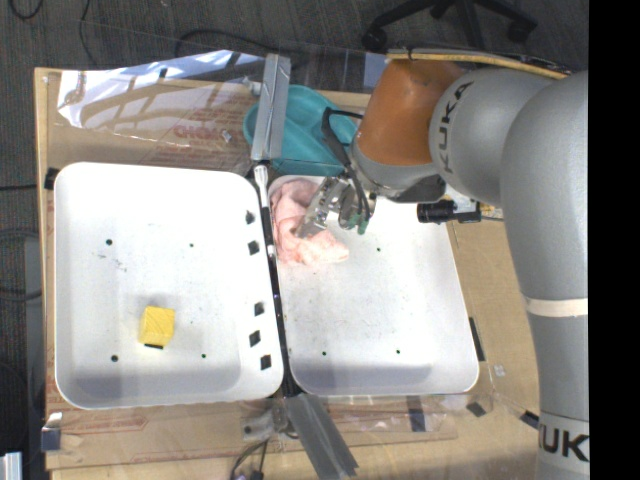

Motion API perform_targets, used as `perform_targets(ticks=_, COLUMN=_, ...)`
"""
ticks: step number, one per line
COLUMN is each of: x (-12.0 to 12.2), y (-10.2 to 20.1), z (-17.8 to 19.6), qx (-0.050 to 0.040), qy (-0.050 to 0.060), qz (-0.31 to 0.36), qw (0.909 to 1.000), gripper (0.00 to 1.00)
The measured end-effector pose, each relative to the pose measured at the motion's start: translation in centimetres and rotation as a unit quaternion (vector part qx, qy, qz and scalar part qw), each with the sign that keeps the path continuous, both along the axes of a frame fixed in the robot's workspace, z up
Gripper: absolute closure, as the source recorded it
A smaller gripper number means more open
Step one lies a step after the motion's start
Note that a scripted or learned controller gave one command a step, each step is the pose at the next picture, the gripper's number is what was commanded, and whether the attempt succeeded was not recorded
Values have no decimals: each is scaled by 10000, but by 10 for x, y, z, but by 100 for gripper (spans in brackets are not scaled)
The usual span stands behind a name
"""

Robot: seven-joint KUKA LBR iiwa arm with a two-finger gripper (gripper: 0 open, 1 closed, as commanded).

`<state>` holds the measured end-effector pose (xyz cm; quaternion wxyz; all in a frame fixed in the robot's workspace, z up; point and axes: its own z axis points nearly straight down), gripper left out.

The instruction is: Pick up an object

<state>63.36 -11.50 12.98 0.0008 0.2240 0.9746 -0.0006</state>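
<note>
A pink crumpled soft object [300,226] lies in the far left corner of the right bin [400,318]. My gripper [325,218] hangs over that object's right side, its metal fingers pointing down and left at the pink mass. A small yellow block [157,326] rests in the left bin [130,218], towards its near side. A teal object [295,128] lies on the bench just beyond the right bin, partly hidden by my arm.
The grey arm with its orange band [405,118] covers the far right of the right bin. A metal divider [268,268] runs between the bins. Clear plastic film [150,88] lies behind the left bin.
</note>
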Motion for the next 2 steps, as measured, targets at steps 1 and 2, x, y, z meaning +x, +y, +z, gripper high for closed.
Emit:
perform_targets(ticks=1, x=15, y=32, z=63, qx=2, qy=5, qz=-342, qw=9994, gripper=100)
perform_targets(ticks=2, x=-3, y=59, z=165, qx=1, qy=-3, qz=-473, qw=9989, gripper=100)
